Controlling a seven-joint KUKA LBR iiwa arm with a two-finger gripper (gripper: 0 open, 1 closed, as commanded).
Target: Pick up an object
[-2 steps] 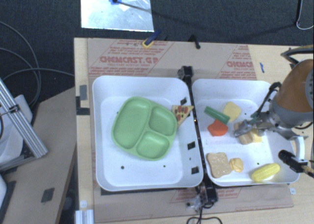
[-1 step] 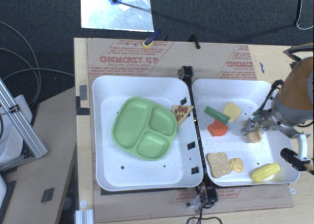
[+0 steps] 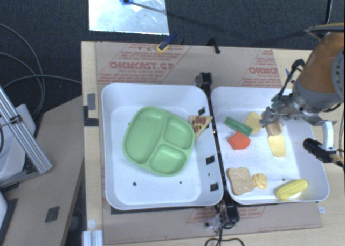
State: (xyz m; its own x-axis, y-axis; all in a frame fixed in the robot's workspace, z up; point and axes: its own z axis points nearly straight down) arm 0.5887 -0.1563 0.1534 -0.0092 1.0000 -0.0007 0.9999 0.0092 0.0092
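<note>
Nearest me I see the corn [image 3: 291, 188] at the right bin's [image 3: 322, 184] five o'clock. My gripper [image 3: 271, 120] hangs at its centre, touching a tan piece [image 3: 274, 128]; grip state I cannot tell. At nine o'clock lies the green plate [image 3: 158, 140].

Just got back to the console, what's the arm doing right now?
The arm is reaching into the right bin, with its gripper low over the toy food beside a pale yellow piece and a yellow wedge. Nothing is visibly lifted yet. The left bin holds a green divided plate and a pizza slice.
</note>
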